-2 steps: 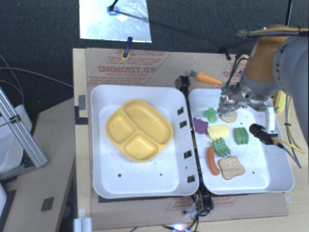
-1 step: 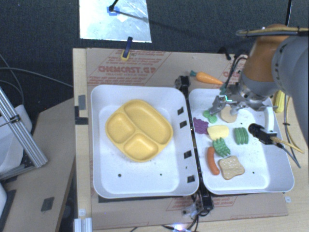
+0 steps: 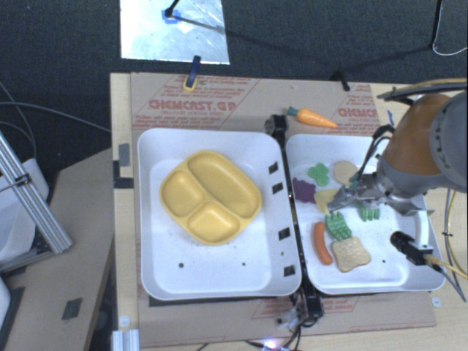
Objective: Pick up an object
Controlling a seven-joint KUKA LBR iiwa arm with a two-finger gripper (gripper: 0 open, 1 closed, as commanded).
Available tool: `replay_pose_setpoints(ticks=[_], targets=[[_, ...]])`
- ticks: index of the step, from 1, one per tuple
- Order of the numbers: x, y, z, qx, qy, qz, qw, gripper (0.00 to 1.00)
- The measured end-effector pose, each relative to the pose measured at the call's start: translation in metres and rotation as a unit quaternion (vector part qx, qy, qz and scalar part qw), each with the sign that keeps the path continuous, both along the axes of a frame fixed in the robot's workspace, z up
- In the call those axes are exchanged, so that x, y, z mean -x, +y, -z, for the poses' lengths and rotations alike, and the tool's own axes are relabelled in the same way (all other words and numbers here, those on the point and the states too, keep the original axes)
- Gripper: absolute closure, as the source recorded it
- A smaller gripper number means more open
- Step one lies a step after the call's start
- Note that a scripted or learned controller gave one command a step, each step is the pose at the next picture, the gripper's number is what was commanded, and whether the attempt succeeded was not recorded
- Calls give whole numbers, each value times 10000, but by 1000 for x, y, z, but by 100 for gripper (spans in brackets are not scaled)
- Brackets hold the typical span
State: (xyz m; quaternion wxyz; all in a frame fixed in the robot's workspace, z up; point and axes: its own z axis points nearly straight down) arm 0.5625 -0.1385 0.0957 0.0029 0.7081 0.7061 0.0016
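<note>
Since the toast (image 3: 351, 254), sausage (image 3: 321, 243) and green toy (image 3: 338, 226) crowd the right bin (image 3: 380, 280), the gripper (image 3: 341, 200), fingers' state unclear, should drop squarely on one, clear of the grapes (image 3: 303, 191) beyond.

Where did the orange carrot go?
The orange toy carrot lies on the brown cardboard bench top outside the bins, just above the top left corner of the right shallow white bin.

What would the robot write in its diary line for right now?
arm: over right bin | gripper: low among toy foods, beside green piece | nothing seen held | yellow tray: left bin
</note>
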Motion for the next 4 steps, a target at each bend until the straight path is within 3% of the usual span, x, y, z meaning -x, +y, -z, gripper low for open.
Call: replay_pose_setpoints(ticks=[1, 2, 3, 4], targets=[[43, 20, 13, -19, 53, -15, 10000, 0], [7, 90, -95, -17, -36, -77, 10000, 0], [-35, 219, -129, -40, -15, -108, 9999, 0], [-34, 209, -138, -13, 13, -65, 10000, 100]])
